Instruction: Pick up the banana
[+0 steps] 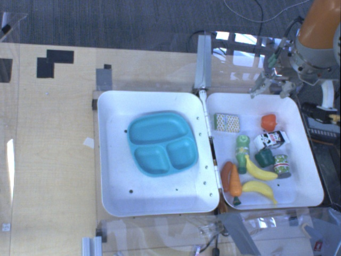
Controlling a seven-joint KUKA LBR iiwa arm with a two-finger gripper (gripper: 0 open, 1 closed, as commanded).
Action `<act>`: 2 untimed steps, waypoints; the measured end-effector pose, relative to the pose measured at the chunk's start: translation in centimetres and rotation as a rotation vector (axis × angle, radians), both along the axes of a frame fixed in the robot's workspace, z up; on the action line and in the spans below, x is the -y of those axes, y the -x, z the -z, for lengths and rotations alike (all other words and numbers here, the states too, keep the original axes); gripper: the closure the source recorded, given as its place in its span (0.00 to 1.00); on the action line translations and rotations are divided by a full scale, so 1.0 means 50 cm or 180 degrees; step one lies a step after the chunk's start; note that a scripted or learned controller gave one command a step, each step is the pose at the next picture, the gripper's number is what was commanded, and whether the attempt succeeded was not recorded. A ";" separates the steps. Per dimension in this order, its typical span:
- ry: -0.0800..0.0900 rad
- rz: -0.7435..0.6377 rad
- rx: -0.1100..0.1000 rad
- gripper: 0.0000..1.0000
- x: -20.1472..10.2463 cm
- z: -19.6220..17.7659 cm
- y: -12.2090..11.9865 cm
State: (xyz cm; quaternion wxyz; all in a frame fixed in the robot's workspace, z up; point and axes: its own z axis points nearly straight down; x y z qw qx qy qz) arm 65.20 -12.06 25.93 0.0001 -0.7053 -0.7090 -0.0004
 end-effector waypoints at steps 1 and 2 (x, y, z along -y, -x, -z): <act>0.0000 -0.0095 -0.0008 0.00 -0.010 0.225 0.117; -0.0003 -0.1113 -0.0004 0.00 -0.055 0.320 0.293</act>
